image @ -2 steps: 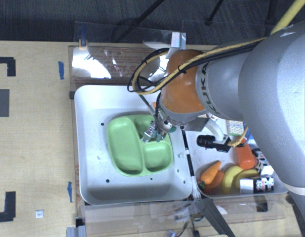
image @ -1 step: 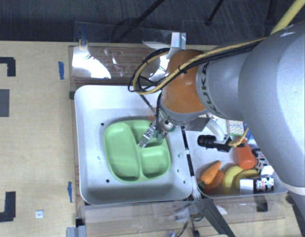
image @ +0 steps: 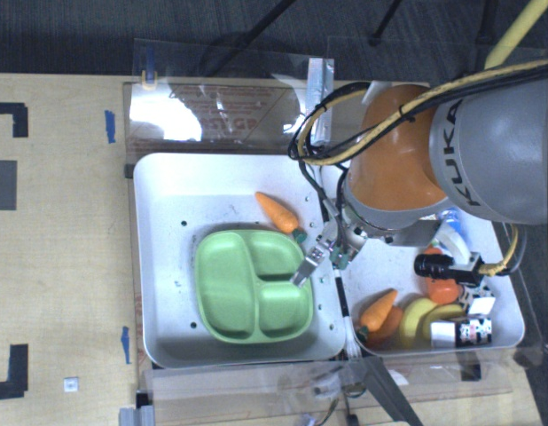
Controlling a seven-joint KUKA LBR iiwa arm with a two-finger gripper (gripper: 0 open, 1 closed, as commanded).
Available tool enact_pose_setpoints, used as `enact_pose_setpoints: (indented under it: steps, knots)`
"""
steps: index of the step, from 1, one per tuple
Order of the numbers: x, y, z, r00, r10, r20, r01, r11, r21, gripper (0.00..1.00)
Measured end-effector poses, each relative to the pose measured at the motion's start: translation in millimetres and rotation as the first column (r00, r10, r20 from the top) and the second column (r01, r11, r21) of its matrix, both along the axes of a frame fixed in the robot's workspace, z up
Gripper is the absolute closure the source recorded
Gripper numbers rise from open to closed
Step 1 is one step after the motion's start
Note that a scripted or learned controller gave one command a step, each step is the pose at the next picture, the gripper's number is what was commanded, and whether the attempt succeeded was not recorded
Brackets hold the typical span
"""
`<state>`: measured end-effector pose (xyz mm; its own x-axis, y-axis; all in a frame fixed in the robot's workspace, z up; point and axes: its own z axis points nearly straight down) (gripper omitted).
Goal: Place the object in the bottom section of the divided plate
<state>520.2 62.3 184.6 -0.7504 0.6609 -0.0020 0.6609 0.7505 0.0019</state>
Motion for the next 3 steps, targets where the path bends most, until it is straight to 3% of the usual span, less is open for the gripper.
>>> enact_pose_setpoints:
  steps: [1,2,3]
  knots:
    - [1,0,10,1.0,-0.001,0.005,0.001,1.0,0.0,1.0]
    - [-40,-30,66,1.0,-0.022,0.0,0.022,1.0,0.0,1.0]
    - [-40,-88,124,0.998,-0.067,0.0,0.067,0.998,-0.001,1.0]
